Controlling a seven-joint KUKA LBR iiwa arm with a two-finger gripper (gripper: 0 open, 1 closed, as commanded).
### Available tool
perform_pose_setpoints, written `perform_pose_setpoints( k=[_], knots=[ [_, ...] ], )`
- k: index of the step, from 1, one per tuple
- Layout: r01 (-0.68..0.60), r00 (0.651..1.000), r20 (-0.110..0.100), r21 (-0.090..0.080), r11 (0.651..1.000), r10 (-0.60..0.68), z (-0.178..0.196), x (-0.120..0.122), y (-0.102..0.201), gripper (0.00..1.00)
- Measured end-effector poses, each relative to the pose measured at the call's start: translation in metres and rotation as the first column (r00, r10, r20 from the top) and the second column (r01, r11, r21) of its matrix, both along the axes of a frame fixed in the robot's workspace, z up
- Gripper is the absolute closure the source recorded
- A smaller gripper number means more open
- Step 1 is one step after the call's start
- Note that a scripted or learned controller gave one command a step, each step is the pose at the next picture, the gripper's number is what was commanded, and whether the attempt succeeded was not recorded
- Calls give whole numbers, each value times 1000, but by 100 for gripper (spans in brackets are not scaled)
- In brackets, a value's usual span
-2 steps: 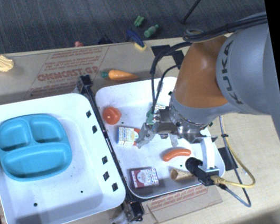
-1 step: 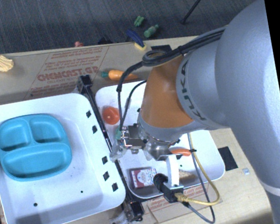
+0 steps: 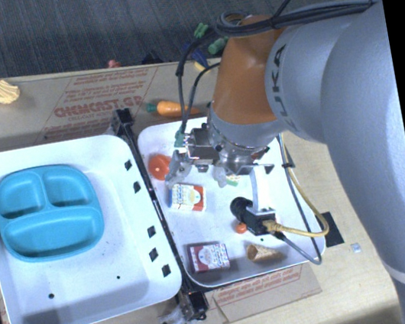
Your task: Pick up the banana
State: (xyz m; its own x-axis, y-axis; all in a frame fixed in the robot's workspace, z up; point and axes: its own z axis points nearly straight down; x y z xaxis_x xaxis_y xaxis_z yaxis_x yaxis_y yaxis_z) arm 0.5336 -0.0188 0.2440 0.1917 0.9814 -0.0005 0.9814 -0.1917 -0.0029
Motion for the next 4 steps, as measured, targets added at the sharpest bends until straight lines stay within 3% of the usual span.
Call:
perform_pose_setpoints(
  k=[1, 2, 3, 4],
  knots=[
    [-322, 947, -3, 3, 947, 322, -53, -47, 38, 0],
    [-302, 953, -1, 1, 953, 302, -50, -58, 128, 0],
    [-338, 941, 4, -1, 941, 338, 105, -16, 84, 0],
    [-366, 931, -3, 2, 931, 366, 9, -58, 119, 0]
  ],
)
